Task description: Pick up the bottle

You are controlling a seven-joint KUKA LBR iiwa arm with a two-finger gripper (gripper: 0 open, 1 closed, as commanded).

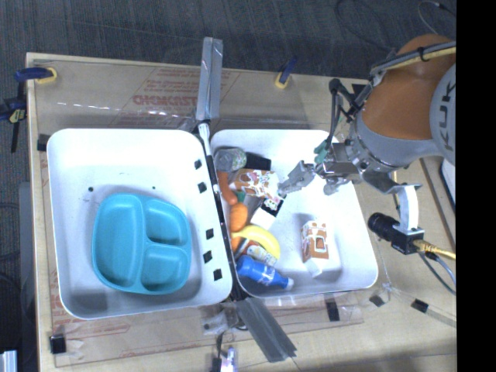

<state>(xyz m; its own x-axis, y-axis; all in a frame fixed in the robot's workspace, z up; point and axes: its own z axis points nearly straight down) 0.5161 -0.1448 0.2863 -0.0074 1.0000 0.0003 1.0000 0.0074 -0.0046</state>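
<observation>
1. On the desk [101,68], two shallow white bins are seen side by side from above: the left bin [70,153] holds a turquoise divided plate [142,241], and the right bin [353,262] holds a jumble of small items.
2. Along the left wall of the right bin, a grey rounded object [229,160], a printed packet [256,183], an orange fruit [238,217] and a banana [260,240] are crowded together; a small white and orange carton [315,242] lies apart, nearer the bin's middle.
3. The bottle [262,273], blue with a pale cap end, is found lying on its side in the near left corner of the right bin, touching the banana and close against the bin wall.
4. The tool [298,177] is held above the upper middle of the right bin, beside the printed packet and well apart from the bottle; nothing is seen between its fingers, and whether they are spread or closed cannot be told.
5. The bottle is judged to be light, fairly stiff plastic with a smooth, rounded and probably slippery body that may roll.
6. A hold across the middle of the body, fingers set either side of its long axis, is judged best; little room is left by the wall and banana.
</observation>
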